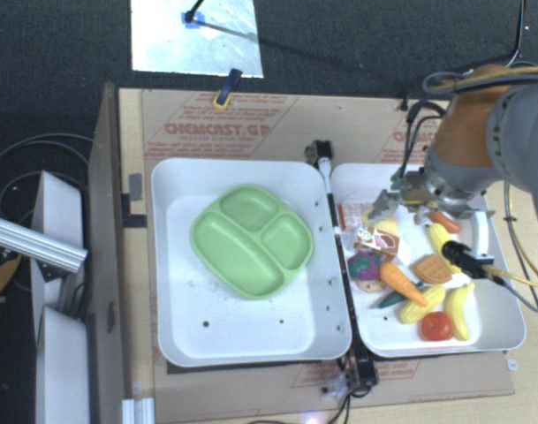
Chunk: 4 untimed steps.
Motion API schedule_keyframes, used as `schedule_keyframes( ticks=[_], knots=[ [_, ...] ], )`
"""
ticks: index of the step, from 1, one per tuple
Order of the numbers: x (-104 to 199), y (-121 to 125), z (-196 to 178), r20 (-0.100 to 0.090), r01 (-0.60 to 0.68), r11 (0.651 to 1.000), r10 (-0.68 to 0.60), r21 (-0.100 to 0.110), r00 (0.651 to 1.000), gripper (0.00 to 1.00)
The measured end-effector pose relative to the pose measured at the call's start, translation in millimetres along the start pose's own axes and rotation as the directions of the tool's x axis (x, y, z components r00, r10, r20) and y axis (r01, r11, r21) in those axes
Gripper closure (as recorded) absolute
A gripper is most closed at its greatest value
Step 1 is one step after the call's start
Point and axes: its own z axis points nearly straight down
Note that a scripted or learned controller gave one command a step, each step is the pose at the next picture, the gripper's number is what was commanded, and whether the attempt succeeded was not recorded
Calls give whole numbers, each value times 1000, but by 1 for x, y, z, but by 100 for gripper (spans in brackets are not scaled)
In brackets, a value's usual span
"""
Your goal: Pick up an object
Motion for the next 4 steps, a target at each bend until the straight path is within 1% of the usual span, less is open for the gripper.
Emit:
schedule_keyframes(
  ticks=[1,2,3,4],
  knots=[
    [-38,17,-77,7,-7,1000,7,-18,1000,0],
    [19,-32,-2,-1,0,1000,0,0,1000,0],
    [-28,-12,27,10,-1,999,1,-37,1000,0],
    [-44,53,-3,7,-1,1000,1,-22,1000,0]
  ],
)
